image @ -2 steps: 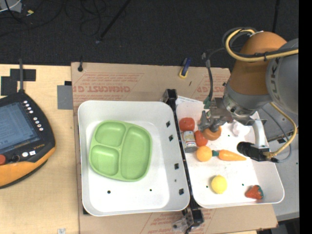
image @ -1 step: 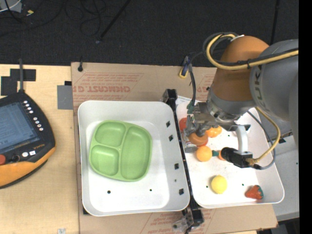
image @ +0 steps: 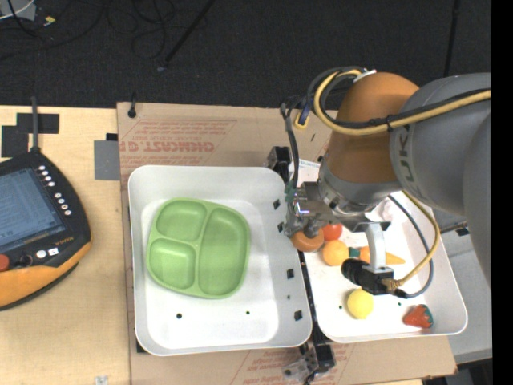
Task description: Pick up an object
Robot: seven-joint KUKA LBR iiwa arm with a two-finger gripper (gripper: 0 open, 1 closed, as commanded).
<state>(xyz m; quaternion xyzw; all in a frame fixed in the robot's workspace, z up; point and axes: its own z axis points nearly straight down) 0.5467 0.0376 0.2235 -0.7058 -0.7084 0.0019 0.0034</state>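
Reaching into the right bin (image: 449, 327), the grey arm (image: 433, 151) sets its hand (image: 307, 229) low at that bin's far left corner, just beside the wall shared with the left bin (image: 160, 327).

Item, hand: bulk of the wrist hides it; whether it is released, clenched or grasping cannot be told.

Item, small orange-brown piece (image: 305, 240): lies directly under the hand, touching or nearly touching it; the likeliest target.

Item, red piece (image: 333, 232): just right of the above.

Item, orange ball (image: 335, 253): near side of the red piece, close by.

Item, yellow ball (image: 360, 304): nearer still, apart from the cluster.

Item, red strawberry-like piece (image: 418, 317): near right corner, well apart.

Item, green divided plate (image: 199, 247): rests in the left bin, apart from the hand.

Step in hand, as judged: the descent onto a chosen object, grasp not yet confirmed.

Next move calls for: a firm closure on the orange-brown piece without pinching the bin wall or nudging the red neighbour, then a straight lift.
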